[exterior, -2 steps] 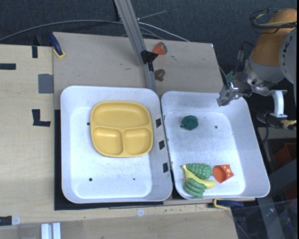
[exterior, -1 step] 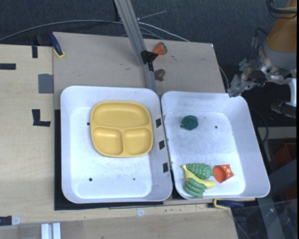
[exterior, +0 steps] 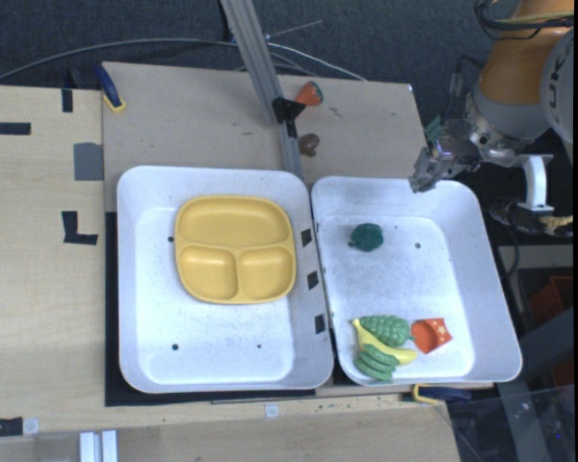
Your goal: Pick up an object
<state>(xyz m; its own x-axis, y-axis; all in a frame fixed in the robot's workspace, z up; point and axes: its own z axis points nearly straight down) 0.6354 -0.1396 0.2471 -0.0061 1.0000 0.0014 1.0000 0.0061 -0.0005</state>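
Note:
The right bin (exterior: 482,258) holds a small dark green round object (exterior: 367,237) near its upper middle. At its front lie a green bumpy vegetable (exterior: 385,330), a yellow banana-like piece (exterior: 397,354), a green ridged piece (exterior: 374,364) and a red-orange object (exterior: 431,335). My gripper (exterior: 426,177) hangs over the far right rim of this bin, to the upper right of the dark green object and apart from everything. Nothing shows between its fingers.
The left bin (exterior: 144,287) carries a yellow divided plate (exterior: 236,248). A grey metal pole (exterior: 255,46) slants down to the seam between the bins. Small orange (exterior: 310,92) and brown (exterior: 309,144) items sit on the bench behind the bins.

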